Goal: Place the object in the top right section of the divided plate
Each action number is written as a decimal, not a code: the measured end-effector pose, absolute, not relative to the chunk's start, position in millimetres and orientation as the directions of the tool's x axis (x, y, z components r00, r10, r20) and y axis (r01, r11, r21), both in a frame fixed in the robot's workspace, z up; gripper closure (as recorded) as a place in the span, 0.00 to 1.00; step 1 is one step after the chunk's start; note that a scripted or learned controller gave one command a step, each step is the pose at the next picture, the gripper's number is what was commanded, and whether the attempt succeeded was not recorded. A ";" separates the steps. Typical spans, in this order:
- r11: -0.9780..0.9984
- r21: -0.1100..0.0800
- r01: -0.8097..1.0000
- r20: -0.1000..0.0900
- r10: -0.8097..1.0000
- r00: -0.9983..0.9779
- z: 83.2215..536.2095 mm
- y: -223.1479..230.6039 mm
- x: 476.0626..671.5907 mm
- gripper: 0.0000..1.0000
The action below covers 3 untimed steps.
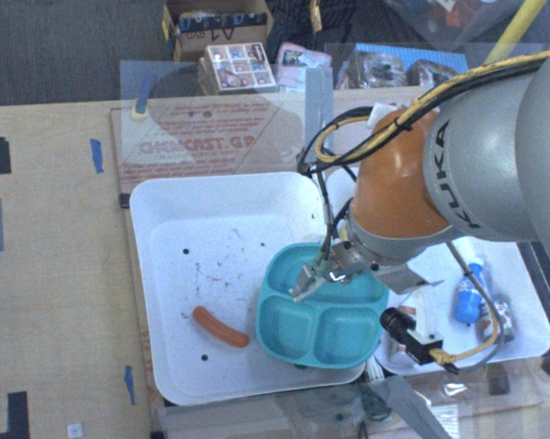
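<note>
- Orange-brown and glossy, the hot dog [220, 327] lay alone on the floor of the left bin [163, 231], just left of the teal divided plate [321, 318] and apart from its rim.
- It looked like a small toy sausage: a short, slightly curved cylinder with rounded ends, lying at a slant from upper left to lower right.
- Judging by its look, it was probably light plastic or rubber, stiff enough to keep its shape but smooth, so it might have rolled or slipped out of a loose pinch.
- The best hold seemed to be across its middle, fingers closing on the two long sides, square to its length; a grip near either tapered end would likely have squeezed it away.
- The hand [309, 283] hung over the plate's upper section, well apart from the sausage; whether its fingers were spread or pressed together could not be told, and nothing showed between them.
- The plate sat at the bin's lower right, its rim overlapping the bin's edge.
</note>
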<state>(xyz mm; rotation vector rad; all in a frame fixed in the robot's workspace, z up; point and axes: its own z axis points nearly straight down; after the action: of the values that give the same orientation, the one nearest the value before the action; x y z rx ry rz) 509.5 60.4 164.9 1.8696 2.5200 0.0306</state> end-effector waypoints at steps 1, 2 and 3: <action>0.286 0.019 0.958 0.003 0.958 -0.287 173.5 57.6 510.0 1.00; 0.285 0.021 0.958 0.002 0.959 -0.285 183.4 57.0 510.7 1.00; 0.200 0.002 0.980 -0.001 0.980 -0.200 184.6 76.9 529.4 1.00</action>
<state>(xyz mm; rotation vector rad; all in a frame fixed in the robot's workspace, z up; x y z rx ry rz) 529.4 76.9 184.6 1.9850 2.4323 0.0013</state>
